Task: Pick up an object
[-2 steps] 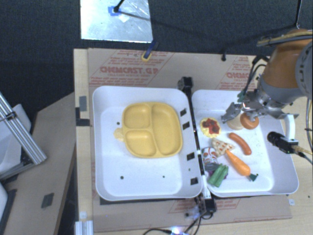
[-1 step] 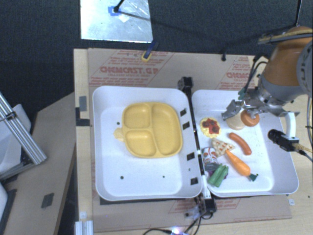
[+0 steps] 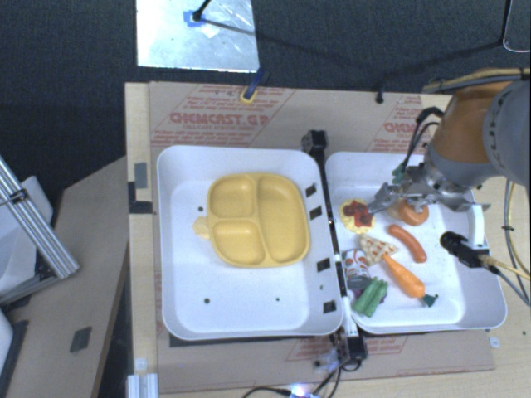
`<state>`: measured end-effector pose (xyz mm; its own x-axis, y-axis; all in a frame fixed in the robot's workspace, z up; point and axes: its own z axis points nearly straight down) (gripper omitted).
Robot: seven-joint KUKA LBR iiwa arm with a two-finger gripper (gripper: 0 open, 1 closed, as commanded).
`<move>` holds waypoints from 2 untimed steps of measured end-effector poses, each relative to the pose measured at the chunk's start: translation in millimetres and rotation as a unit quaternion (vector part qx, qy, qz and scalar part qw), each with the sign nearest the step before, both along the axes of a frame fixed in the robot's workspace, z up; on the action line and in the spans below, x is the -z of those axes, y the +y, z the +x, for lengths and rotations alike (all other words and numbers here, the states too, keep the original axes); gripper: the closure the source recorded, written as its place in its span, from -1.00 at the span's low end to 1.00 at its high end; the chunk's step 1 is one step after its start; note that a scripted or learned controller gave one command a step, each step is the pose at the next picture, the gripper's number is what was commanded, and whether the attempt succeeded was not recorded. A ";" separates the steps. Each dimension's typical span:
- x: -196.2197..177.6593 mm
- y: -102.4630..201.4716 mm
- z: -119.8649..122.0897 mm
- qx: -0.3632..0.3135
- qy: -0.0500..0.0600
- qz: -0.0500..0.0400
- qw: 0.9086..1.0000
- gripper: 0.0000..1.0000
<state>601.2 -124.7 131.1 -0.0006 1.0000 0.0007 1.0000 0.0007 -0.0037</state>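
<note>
My gripper (image 3: 382, 201) hangs low over the upper left part of the right bin (image 3: 481, 305). Its tip is just right of a small red and yellow toy food (image 3: 357, 214). An orange round piece (image 3: 413, 215) lies right beside the gripper, partly under the wrist. Below them lie a red sausage (image 3: 407, 243), a pizza slice (image 3: 376, 248), an orange carrot (image 3: 406, 279) and a green vegetable (image 3: 370, 297). I see nothing lifted off the bin floor.
The left bin (image 3: 182, 305) holds a yellow divided plate (image 3: 255, 220). A black divider (image 3: 330, 230) runs between the bins. A printed card piece (image 3: 357, 264) lies by the divider. The arm's grey body with its orange band (image 3: 469, 135) covers the right bin's upper right.
</note>
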 end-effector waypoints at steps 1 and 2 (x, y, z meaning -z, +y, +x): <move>22.6 -0.6 3.3 0.000 -0.007 -0.001 1.000 -1.00; 14.1 -0.8 2.6 0.000 -0.006 -0.001 1.000 1.00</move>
<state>603.9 -125.4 117.0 -0.0007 1.0000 -0.0022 1.0000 0.0007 0.0077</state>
